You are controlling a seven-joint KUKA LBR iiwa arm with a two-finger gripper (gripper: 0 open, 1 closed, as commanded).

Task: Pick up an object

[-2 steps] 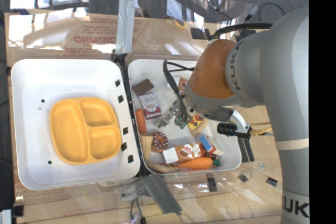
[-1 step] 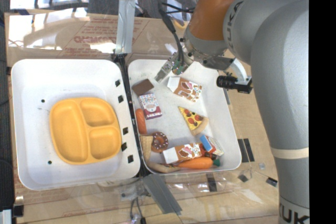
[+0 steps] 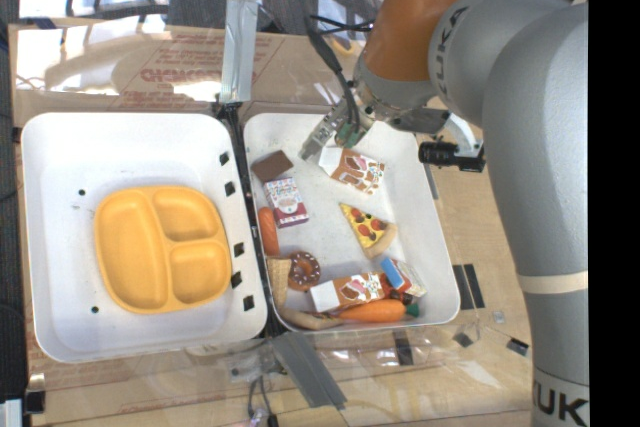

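My claw (image 3: 325,140) hung over the right bin's (image 3: 432,245) upper part, just beside a small printed box (image 3: 357,171), (its grip I could not tell), pizza slice (image 3: 368,228) below, carrot (image 3: 372,312) along the bottom wall, yellow tray (image 3: 160,247) in the left bin (image 3: 50,175).

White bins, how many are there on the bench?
2. The left bin holds a yellow divided tray. The right bin, touching it side by side, holds the toy foods, with the gripper above its far end.
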